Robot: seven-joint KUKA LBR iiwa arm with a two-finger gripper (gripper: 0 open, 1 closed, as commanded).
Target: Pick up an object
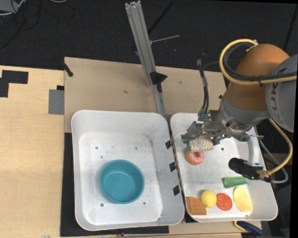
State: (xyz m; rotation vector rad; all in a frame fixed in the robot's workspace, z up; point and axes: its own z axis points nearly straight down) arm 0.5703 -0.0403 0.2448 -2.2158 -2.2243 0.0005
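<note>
My gripper [198, 136] hangs over the upper left part of the right bin [264, 206]. A pale speckled object [201, 143] sits right under it, and just below lies a pink doughnut-like piece [195, 156]. Whether the fingers touch either one is hidden by the wrist. Along the bin's near edge lie a green piece [234, 181], a yellow lemon [208, 198], a red round piece [224, 202], a yellow slice [242, 199] and an orange waffle-like square [196, 206].
The left bin [88, 133] holds a teal bowl [121, 181]. A metal rail [144, 46] slants up from between the bins. A black handle-like part [245, 168] on the arm's side juts over the right bin. Cables loop above the wrist.
</note>
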